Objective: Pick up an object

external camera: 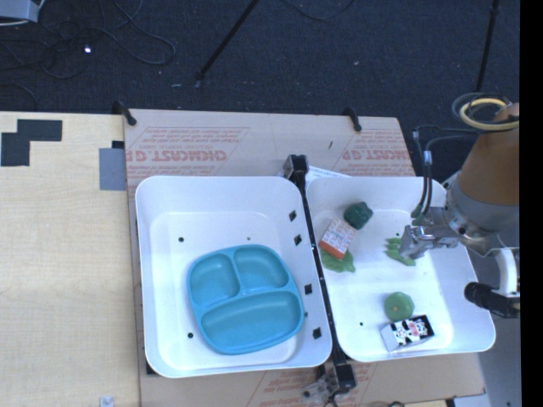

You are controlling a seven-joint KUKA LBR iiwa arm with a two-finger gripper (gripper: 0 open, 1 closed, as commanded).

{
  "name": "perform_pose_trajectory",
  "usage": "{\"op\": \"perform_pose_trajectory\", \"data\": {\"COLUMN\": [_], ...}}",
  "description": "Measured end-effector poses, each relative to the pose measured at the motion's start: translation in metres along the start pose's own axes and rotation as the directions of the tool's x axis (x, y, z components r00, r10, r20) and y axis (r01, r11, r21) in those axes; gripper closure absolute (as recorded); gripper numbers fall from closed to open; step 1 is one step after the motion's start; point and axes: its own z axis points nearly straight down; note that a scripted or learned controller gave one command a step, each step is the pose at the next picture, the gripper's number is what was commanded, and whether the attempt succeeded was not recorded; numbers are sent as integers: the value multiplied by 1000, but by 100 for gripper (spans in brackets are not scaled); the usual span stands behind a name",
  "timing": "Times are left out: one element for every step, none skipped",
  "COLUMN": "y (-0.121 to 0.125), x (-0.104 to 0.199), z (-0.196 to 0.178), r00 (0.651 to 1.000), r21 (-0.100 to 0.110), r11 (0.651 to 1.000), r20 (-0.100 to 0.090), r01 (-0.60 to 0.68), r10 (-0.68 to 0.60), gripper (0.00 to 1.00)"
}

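2 bins (148, 227) sit side by side; the gripper (413, 242) hovers over a light green object (397, 248) at the right bin's right side, finger spread unreadable, so a straight descent looks best.

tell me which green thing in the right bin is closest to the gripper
The light green piece by the right bin's far right side, right at the gripper. The dark green lump and round green ball sit farther off.

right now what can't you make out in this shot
- Gripper: too small and blurred to tell whether its fingers hold the light green object under it.
- Small carton: its label is too small to read.
- Black and white card: its pattern is blurred.
- Green object: partly covered by the carton.
- Arm: cut off by the right edge.
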Motion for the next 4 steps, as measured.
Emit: {"op": "perform_pose_trajectory", "data": {"y": [1, -3, -14, -16], "x": [-1, 49, 106, 162], "z": [-53, -40, -49, -37], "r00": [1000, 1000, 1000, 1000], "r21": [-1, 6, 5, 6], "r11": [1000, 1000, 1000, 1000], "r20": [1, -3, -3, -2], "r01": [2, 4, 6, 5], "r10": [-2, -4, -6, -5], "gripper": [100, 100, 100, 100]}}
